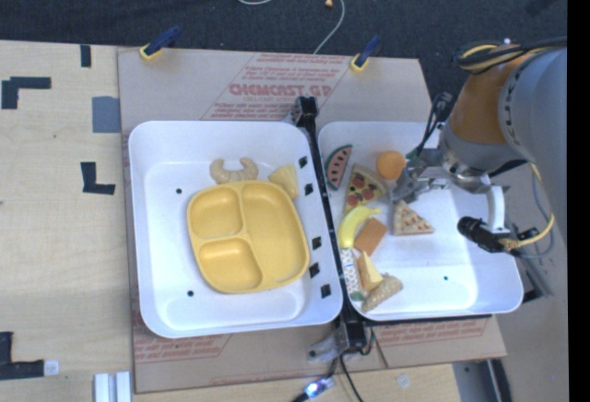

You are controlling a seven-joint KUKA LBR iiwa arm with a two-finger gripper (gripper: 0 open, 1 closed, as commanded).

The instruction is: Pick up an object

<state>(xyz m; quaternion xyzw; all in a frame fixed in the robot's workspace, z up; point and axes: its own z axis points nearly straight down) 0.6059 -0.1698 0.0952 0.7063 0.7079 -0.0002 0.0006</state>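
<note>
**Tool poised low over the toy food in the right bin**

The tool [406, 191] is hanging over the right bin [479, 285], its dark tip sitting just beside a pizza-like wedge [411, 221] and just below an orange ball [390, 164]. Whether it is clenched or released cannot be told from this angle, and nothing is visibly sitting between its tips. The grey arm [535, 110] with its orange band is reaching in from the right, cables trailing beside it.

Around the tool, the toy food is crowding the bin's left side: a pizza slice [362, 185] and a watermelon slice [338, 165] are lying near the dividing wall, a yellow banana [356, 222] is touching a brown block [371, 235], and further toward the near edge a cheese wedge [369, 272] and a cracker-like piece [383, 291] are lying together.

In the left bin [157, 234], a yellow divided plate [247, 236] is lying flat, with a pretzel-shaped piece [232, 171] and a small yellow wedge [285, 179] just beyond its far rim. Both bins are resting on cardboard [267, 87] on the worktop [55, 234].
</note>
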